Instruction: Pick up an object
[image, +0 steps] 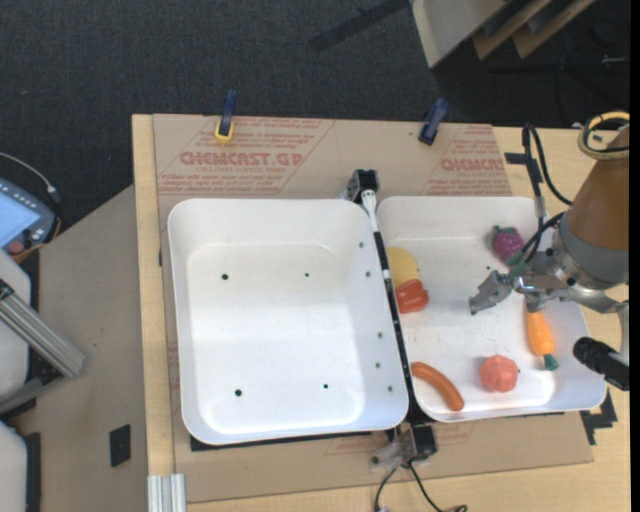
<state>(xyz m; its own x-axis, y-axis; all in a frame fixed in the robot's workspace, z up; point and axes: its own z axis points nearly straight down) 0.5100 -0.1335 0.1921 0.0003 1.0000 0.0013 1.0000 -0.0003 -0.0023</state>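
At the left of the frame lies the left bin (270, 320), a shallow white tray with rounded corners and a few small dark dots on its floor. It sits on a brown cardboard sheet (300, 150) printed with red lettering, held at the top by a yellow clamp (226, 125) and a blue clamp (434, 122).

Just past the centre, the right bin (450, 225) touches the left one along a dark seam. Against its left wall rests a yellow toy (402, 264), rounded and pale, with a red pepper-like toy (411, 296) touching its lower edge. Lower down, near the bin's front lip, an orange-red sausage (438, 385) lies at a slant, long and glossy.

Further right, a pink-red strawberry-like toy (499, 373) sits near the front edge, round and dimpled. Above it, in the middle of the bin, the gripper (490, 296) hangs low with its grey fingers pointing left; nothing is seen between them, and whether they are spread or closed cannot be told. A purple grape-like toy (506, 241) lies near the upper right of the bin, close above the gripper. An orange carrot (541, 335) with a green tip lies upright in the frame just beside the wrist. At the right edge the arm (605, 215) shows its orange band.
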